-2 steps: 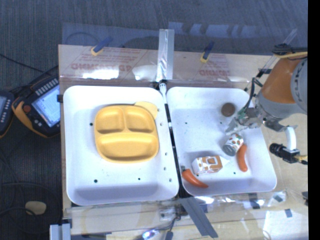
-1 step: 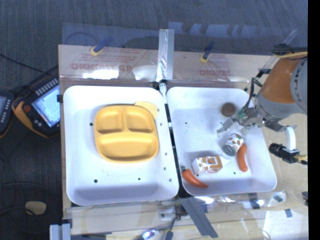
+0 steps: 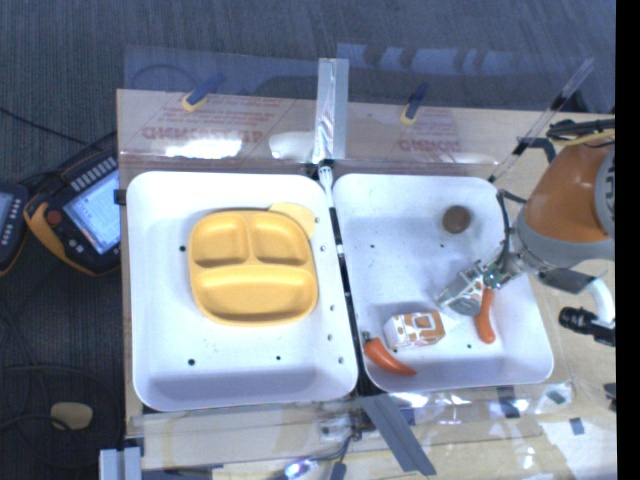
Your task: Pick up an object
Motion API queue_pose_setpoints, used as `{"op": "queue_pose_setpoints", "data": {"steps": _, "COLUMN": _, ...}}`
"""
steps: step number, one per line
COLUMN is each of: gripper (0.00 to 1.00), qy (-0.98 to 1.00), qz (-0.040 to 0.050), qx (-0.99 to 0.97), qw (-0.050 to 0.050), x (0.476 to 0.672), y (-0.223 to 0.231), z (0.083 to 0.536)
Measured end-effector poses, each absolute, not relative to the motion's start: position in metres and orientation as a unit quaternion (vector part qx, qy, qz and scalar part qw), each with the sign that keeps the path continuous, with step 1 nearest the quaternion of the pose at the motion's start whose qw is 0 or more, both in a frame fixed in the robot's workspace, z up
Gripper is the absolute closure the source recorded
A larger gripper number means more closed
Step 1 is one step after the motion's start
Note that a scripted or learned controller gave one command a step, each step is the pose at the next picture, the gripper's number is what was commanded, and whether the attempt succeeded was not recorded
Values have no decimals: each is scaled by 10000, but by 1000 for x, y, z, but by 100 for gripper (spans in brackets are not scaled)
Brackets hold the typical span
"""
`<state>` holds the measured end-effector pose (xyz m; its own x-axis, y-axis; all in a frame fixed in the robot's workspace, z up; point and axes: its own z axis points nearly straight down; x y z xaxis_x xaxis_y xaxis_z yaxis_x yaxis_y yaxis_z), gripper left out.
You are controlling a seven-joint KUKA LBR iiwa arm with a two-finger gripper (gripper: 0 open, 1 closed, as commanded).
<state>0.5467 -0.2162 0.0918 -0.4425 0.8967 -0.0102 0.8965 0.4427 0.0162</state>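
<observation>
Jaws: the jaws point(image 3: 468, 290) sit low over the right bin, at centre right of the frame; whether they are spread or closed cannot be told, and nothing is seen between them.
Arm: the grey arm with its orange band point(image 3: 562, 206) enters from the right edge of the frame and slants down toward the right bin.
Left bin: the left bin point(image 3: 150, 368) occupies the centre left of the frame and contains a yellow divided tray point(image 3: 253, 266) lying flat, slightly above the bin's middle.
Right bin: the right bin point(image 3: 400, 218) adjoins the left bin along the frame's centre line.
Right bin, upper part: a small brown round object point(image 3: 456, 219) lies near the upper right corner, well apart from the other items.
Right bin, right part: an orange carrot-shaped piece point(image 3: 486, 318) lies just beside the jaws, on their lower right.
Right bin, lower part: a small white-and-orange toy point(image 3: 416, 329) lies near the lower wall.
Right bin, lower left corner: an orange-red carrot-shaped piece point(image 3: 388, 359) lies just beside the toy, on its lower left.
Worktop: the worktop point(image 3: 240, 118) carries both bins; two clips point(image 3: 200, 94) are fastened along the upper part.
</observation>
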Motion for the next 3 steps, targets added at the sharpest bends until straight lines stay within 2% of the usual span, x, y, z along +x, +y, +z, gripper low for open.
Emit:
{"op": "queue_pose_setpoints", "data": {"steps": 1, "gripper": 100, "qy": 8488, "qz": 47, "qx": 5285, "qw": 109, "x": 548, "y": -217, "z": 102}}
{"op": "queue_pose_setpoints", "data": {"steps": 2, "gripper": 100, "qy": 8959, "qz": 13, "qx": 4441, "qw": 125, "x": 576, "y": -163, "z": 99}}
{"op": "queue_pose_setpoints", "data": {"steps": 3, "gripper": 100, "qy": 8132, "qz": -3, "qx": 5819, "qw": -3, "x": 570, "y": -127, "z": 173}}
